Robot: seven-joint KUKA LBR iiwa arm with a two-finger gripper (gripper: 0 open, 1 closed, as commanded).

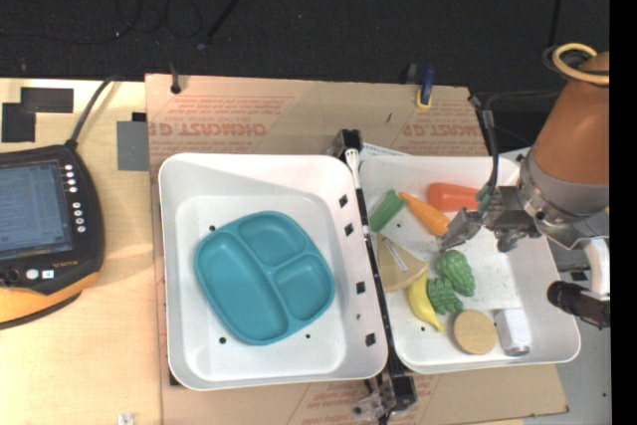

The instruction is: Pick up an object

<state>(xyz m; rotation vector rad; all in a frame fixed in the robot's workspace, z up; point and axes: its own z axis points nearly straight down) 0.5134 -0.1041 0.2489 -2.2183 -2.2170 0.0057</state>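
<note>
Several toy foods lie untouched in the right bin (557, 338); the gripper (466, 226) hovers above the toy carrot (425, 213), fingers spread, holding nothing yet.

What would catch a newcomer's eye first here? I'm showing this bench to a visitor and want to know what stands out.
The teal divided plate stands out most, lying alone in the left bin. Next comes the colourful toy food in the right bin: an orange carrot, a banana and a green bumpy piece. The arm's tool hangs just above them, beside the carrot.
</note>
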